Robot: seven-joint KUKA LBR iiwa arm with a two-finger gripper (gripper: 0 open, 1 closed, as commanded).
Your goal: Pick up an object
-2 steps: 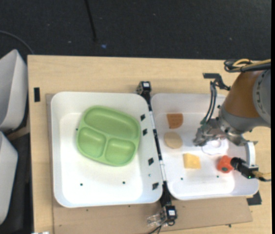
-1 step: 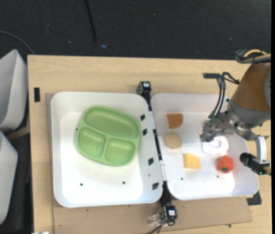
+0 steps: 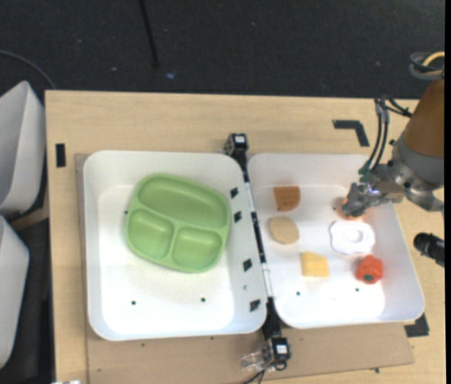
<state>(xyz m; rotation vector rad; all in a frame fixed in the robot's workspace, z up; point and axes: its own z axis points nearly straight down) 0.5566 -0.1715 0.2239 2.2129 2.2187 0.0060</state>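
**Two bins, a crowded right side, and the gripper low at the far rim**

At the left of the frame sits the left bin point(image 3: 97, 294), with a green divided plate point(image 3: 177, 222) lying in its upper middle. A wide strip of bare white floor runs below the plate and along the bin's left wall (the roomiest open ground on the bench).

Past the central divider, the right bin point(image 3: 321, 314) holds five small things. An orange-brown block point(image 3: 287, 198) lies in its upper left, with a tan rounded piece point(image 3: 284, 230) just below it, near but apart. A yellow cube point(image 3: 315, 265) lies lower, toward the middle. Right of that, a white ring-shaped piece point(image 3: 351, 237) sits mid-bin, and a red-orange fruit point(image 3: 369, 270) lies just beside it, close to the right wall. The lower floor of this bin is open.

The gripper point(image 3: 357, 202) hangs just above the white ring-shaped piece in the frame, near the upper right rim; whether its fingers are apart or together I cannot tell.
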